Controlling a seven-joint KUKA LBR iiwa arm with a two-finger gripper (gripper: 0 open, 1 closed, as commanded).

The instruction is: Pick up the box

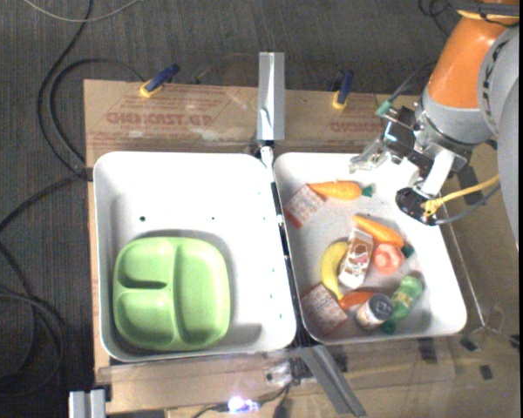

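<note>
Two white bins sit side by side on the table (pixel 105 120). Nearest in the left bin (pixel 157 172) lies a green divided plate (pixel 172 292), filling its near left corner. The right bin (pixel 453 303) holds a heap of play food: at the near edge a brown packet (pixel 323 306), a can (pixel 374 311) and a green bottle (pixel 404 293) lie close together, with a small carrot (pixel 356 299) touching the can. Just behind them the box (pixel 356 259), a small white carton with a picture on its face, lies tilted in the middle of the bin, resting across a banana (pixel 331 266) and touching a tomato (pixel 387 259) on its right. An orange carrot (pixel 379 230) lies just behind the box. Farther back, another carrot (pixel 336 190) lies near the far wall, and a second packet (pixel 302 204) sits beside the divider.

At the far right corner of that bin the hand (pixel 372 158) hangs above the rim, well apart from the box; its pale fingers (pixel 367 156) point left, and I cannot tell whether they are apart or together. Nothing shows between them. Behind it rises the arm (pixel 462 68) with its orange band. Two clamps (pixel 159 79) grip the cardboard at the far edge.
</note>
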